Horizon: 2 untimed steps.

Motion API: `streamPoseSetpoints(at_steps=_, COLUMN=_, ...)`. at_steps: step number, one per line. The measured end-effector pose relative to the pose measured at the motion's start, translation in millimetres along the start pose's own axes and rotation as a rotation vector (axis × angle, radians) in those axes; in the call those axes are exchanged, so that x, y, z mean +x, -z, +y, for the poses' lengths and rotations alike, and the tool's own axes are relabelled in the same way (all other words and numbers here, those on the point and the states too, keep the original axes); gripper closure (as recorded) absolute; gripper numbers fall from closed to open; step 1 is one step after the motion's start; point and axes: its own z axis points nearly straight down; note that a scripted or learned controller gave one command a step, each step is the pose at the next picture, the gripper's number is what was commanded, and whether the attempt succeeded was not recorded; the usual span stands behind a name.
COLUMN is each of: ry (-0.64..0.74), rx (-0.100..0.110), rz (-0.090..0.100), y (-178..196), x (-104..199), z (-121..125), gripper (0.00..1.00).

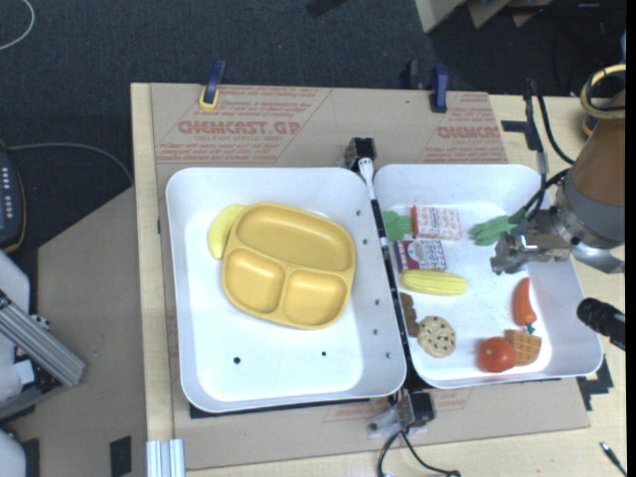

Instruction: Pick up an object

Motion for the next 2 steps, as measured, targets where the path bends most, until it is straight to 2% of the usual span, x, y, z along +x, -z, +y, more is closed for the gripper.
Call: streamPoseSetpoints(at_steps=2, ry=0.006, rx=0.004, rz=0.004, y=11, x=113, z=38, gripper=1.00)
